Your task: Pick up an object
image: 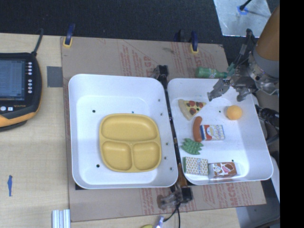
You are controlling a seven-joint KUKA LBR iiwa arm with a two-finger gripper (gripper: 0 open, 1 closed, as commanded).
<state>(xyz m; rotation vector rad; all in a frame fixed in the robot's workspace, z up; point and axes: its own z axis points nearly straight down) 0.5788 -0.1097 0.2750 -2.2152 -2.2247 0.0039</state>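
Observation:
The right bin (259, 141) holds a pizza slice (191, 107), a red sausage (197, 128), a small carton (212, 132), a green leafy toy (192, 146), two flat packets (195, 166) (222, 169) and an orange ball (233, 112). My gripper (226, 96) hangs over the bin's far end, just above and behind the orange ball. Its two fingers are spread apart, open, with nothing between them.
The left bin (85, 94) holds a yellow divided tray (129, 142). A green object (209, 72) lies on the cardboard just beyond the right bin. A teach pendant (16, 89) sits at the bench's left edge. Clamps (163, 72) join the bins.

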